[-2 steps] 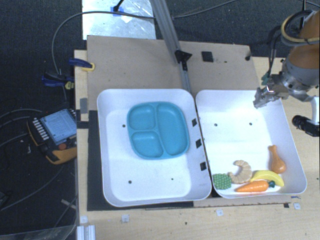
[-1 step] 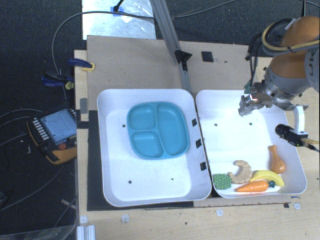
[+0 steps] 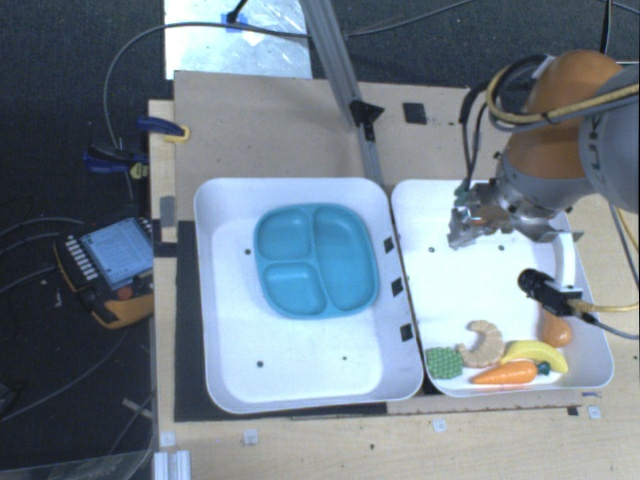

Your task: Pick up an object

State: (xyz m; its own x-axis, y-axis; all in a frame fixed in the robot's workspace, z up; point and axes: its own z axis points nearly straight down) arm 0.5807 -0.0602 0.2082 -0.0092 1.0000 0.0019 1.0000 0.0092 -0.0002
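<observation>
My gripper (image 3: 463,230) hangs over the far part of the right bin (image 3: 440,268), above bare white floor, with nothing seen in it. Toy foods lie in that bin's near corner, well away from the gripper: a green piece (image 3: 443,362), a tan curved pastry (image 3: 486,342), an orange carrot (image 3: 505,372), a yellow banana (image 3: 535,353) and a brown-orange piece (image 3: 556,330) by the right wall.
The left bin (image 3: 225,358) holds a blue divided plate (image 3: 315,259). A black cylindrical part (image 3: 540,288) sticks out from the arm over the right bin. A grey pole (image 3: 335,53) slants across the back of the bench.
</observation>
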